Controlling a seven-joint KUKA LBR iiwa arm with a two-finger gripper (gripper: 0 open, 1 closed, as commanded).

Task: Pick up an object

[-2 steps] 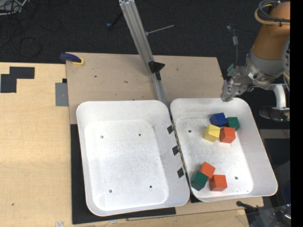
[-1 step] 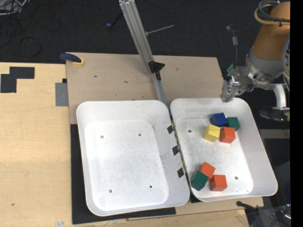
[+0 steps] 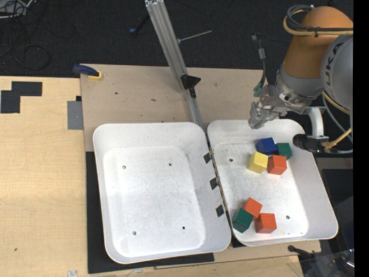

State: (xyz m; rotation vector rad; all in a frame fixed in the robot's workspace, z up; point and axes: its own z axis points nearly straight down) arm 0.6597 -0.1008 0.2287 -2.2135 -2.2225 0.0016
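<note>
Risks nudging tightly packed small blue cube (image 3: 266, 145) aside; grey two-finger gripper (image 3: 260, 119) above it, opening impossible to tell.

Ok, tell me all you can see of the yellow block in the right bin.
The yellow block is a small, matte, plain-faced cube. It lies flat in the far half of the right white bin. The orange block sits against its right side and the blue block just beyond it. The gripper hangs farther back, apart from it.
</note>
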